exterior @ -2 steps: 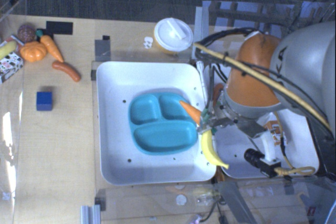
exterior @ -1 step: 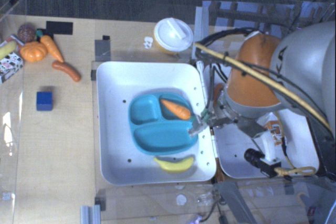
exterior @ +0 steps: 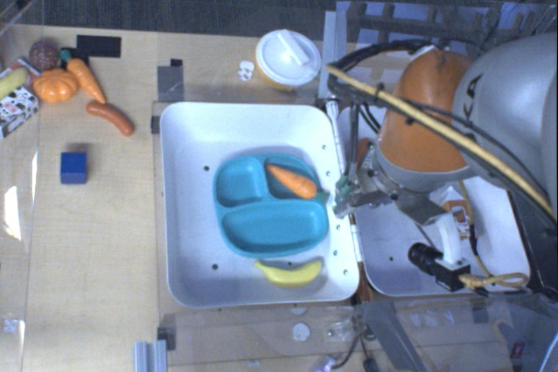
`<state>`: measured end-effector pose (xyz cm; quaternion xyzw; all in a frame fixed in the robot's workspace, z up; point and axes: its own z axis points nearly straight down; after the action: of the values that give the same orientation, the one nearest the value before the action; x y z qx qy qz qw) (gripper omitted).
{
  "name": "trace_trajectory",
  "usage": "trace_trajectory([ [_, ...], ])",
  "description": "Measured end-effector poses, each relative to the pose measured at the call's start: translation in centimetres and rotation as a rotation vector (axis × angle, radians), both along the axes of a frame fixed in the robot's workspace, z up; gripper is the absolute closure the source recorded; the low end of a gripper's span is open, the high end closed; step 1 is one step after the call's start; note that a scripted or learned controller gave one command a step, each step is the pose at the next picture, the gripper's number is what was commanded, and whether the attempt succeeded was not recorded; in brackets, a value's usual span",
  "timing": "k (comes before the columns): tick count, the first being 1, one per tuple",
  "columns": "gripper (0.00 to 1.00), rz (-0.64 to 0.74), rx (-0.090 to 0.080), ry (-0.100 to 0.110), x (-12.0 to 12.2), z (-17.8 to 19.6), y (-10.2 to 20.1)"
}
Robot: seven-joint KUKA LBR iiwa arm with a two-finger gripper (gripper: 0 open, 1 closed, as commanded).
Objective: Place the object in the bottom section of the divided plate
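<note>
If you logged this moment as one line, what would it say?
carrot: upper right section of blue plate | bottom section: bare | banana: in bin below plate | tool: at plate's right edge

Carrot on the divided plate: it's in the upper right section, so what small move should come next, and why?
Probably bring the gripper left over the carrot to pick it. The carrot lies in an upper section of the blue plate, while the large bottom section holds nothing; the banana lies just outside the plate.

Blue divided plate (exterior: 272, 211) in the left white bin (exterior: 187, 213)

A toy carrot (exterior: 292, 181) lies in the plate's upper right section; a toy banana (exterior: 290, 273) lies just below the plate. The gripper (exterior: 342, 196) hangs by the plate's right edge, apparently holding nothing.
</note>
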<state>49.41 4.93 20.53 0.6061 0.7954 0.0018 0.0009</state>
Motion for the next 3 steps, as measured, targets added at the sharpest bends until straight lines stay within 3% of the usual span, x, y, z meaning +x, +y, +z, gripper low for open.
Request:
trace_trajectory([
  [1, 1.00, 0.059, 0.000, 0.001, -0.7, 4.7, 9.6],
  [2, 1.00, 0.160, -0.002, 0.002, 0.6, 6.2, 12.0],
  [3, 1.00, -0.167, -0.001, 0.002, 1.2, 10.5, 17.4],
])
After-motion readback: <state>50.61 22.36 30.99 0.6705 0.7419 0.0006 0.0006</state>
